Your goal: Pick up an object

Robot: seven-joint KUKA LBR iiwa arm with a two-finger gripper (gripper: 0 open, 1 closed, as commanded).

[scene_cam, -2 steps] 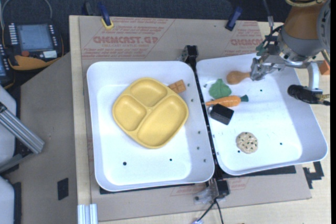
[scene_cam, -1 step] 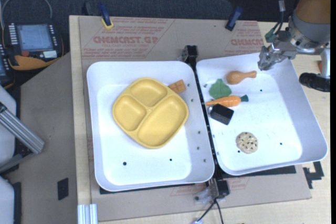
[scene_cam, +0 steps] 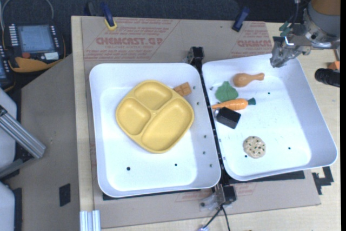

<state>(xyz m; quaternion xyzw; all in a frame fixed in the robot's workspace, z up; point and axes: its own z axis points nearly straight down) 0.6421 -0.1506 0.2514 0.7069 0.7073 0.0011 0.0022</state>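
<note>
The right bin point(scene_cam: 303, 116) holds a tan drumstick-shaped piece point(scene_cam: 247, 79), a green leafy piece point(scene_cam: 226, 91), an orange carrot point(scene_cam: 231, 105), a black block point(scene_cam: 227, 117) and a round speckled cookie point(scene_cam: 253, 146). My gripper point(scene_cam: 279, 60) hangs over the far right corner of that bin, right of the drumstick and apart from every object. Nothing shows between its tips.
The left bin point(scene_cam: 108, 159) carries a yellow divided plate point(scene_cam: 155, 115) with a small brown block point(scene_cam: 183, 89) at its far right edge. Black clamps point(scene_cam: 195, 54) sit between the bins. A handheld pendant point(scene_cam: 33, 43) lies off the bench to the left.
</note>
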